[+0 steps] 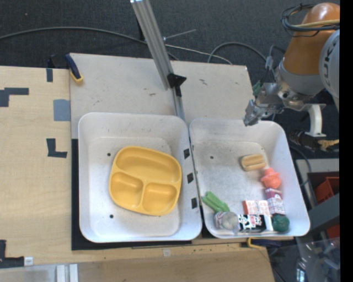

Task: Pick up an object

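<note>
Bread roll (253,162): your nearest pick, upper middle of right bin (287,144).
Gripper (251,118): at the roll's 12 o'clock, above the rim; you cannot tell its state.
Risk: your descent could clip the rim.

tray (145,180) in left bin (88,182)

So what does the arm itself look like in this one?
The grey robot arm enters from the right, with a rounded glossy orange band above its wrist. Thin black cables loop over the band. The hand is small, grey metal, narrowing toward its tip.
</note>
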You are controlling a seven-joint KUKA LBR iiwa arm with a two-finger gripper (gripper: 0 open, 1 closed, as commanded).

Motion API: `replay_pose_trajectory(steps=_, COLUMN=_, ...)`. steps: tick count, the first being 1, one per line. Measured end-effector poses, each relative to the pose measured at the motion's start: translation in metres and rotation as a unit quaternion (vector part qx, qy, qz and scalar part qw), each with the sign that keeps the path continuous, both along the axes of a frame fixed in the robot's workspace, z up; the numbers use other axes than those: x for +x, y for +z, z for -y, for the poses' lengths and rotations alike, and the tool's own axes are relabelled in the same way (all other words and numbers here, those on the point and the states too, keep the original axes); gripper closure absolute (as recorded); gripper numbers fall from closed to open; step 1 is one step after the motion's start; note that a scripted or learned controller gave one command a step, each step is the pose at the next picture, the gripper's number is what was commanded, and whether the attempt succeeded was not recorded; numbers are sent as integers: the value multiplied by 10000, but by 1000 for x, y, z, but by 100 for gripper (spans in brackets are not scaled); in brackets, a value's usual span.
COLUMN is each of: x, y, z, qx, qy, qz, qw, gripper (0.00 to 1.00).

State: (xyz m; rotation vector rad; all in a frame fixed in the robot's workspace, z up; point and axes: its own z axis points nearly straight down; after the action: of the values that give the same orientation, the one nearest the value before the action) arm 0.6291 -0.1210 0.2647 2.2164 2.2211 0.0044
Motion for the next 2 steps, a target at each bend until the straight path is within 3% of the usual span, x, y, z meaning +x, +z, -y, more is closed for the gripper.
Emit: replay_pose_trajectory(steps=2, x=6, y=0, z=-112, qx=11, qy=24, qz=-29, qw=10000, gripper=100)
